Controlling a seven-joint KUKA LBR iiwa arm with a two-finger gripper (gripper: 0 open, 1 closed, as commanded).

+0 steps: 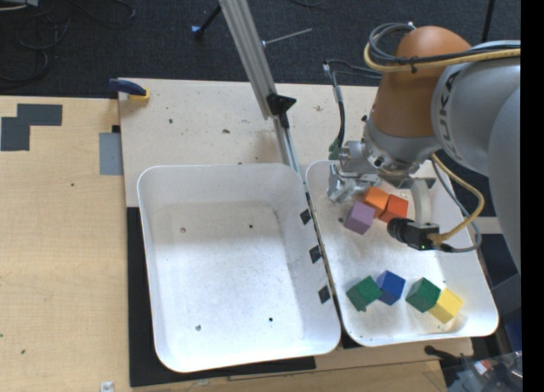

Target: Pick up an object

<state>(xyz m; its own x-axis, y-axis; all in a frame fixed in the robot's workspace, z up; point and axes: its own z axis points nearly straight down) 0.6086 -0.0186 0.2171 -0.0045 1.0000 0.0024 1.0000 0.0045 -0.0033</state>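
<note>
My gripper (350,183) hangs over the far left part of the right bin (378,254), under the orange-banded wrist. Just below it lies a purple block (359,217), with an orange block (393,206) touching it on the right. The gripper looks to be just above the purple block's far edge, and nothing shows held in it. Near the bin's front edge sit a green block (364,293) against a blue block (391,286), and further right a second green block (422,294) against a yellow block (448,306).
The left bin (146,212) sits beside the right one, with a row of black clips (314,253) along the shared rim. A slanted aluminium rail (255,63) rises behind the bins. A black cable (416,234) hangs from the wrist over the right bin.
</note>
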